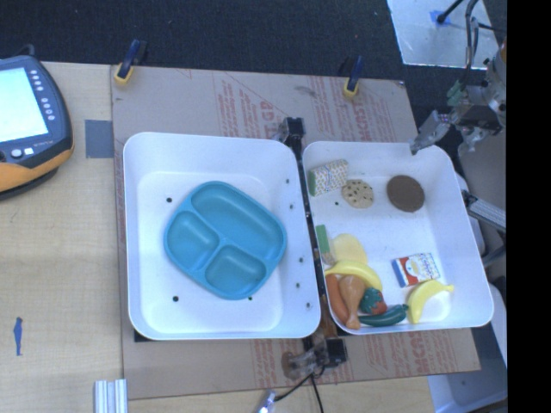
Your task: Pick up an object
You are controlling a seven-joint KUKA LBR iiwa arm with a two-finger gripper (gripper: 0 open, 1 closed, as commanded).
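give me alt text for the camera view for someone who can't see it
Two white bins sit side by side: the left bin holds a blue divided plate, the right bin holds toy foods, including a cookie and a banana. The end effector hovers near the right bin's far corner.

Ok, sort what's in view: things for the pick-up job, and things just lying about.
For the job:
gripper
right bin
cookie
brown disc
small carton
bananas
green pepper

Lying about:
left bin
blue divided plate
teach pendant
clamps
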